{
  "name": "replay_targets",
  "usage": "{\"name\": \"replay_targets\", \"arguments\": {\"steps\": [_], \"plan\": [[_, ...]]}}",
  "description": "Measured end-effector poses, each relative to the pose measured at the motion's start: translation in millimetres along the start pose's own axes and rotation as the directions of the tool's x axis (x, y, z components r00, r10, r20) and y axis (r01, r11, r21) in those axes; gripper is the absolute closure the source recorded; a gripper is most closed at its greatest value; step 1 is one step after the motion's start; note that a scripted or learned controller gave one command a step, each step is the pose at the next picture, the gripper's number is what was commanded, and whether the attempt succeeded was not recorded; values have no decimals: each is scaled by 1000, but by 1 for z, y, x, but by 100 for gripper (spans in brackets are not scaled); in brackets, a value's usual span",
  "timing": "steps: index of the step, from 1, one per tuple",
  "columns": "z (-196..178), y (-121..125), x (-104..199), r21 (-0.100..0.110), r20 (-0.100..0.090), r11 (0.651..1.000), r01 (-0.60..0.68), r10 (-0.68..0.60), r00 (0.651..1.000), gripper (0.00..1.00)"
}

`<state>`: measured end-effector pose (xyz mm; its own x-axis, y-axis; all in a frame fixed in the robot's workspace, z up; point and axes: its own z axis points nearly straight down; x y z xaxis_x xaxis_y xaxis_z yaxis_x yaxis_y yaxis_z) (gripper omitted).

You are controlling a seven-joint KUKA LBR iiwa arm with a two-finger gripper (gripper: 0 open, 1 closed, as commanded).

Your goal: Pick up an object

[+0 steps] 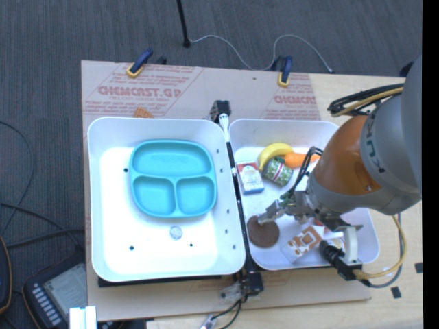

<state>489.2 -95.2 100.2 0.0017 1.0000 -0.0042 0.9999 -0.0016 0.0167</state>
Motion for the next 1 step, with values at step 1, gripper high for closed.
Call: {"name": "replay_targets", "arguments": {"steps": [1], "plan": [[-10,1,0,-1,0,1000,0,0,1000,100]]}}
